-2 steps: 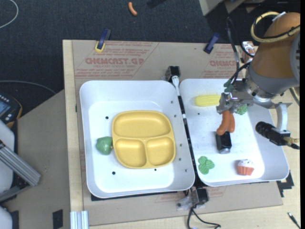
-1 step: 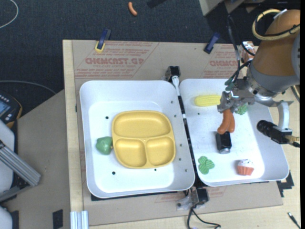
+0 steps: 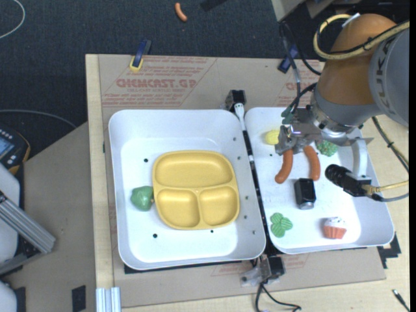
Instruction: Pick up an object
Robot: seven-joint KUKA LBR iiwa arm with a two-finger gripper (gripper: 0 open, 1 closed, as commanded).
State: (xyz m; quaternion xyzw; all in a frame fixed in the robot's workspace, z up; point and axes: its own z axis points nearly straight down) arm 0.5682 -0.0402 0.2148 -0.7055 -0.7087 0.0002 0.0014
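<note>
Left bin: yellow divided plate, green lump touching its left edge.
Right bin: two orange sausages, black block, green leaf, cupcake, yellow piece.
Tool: low over the sausages' upper ends; grip state cannot be told.

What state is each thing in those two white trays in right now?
Yellow divided plate: upright in the left bin, nothing in its compartments.
Green toy: beside the plate.
Two sausages: lying under the gripper.
Black block: lying loose.
Cupcake: upright.
Green leaf: lying flat.
</note>
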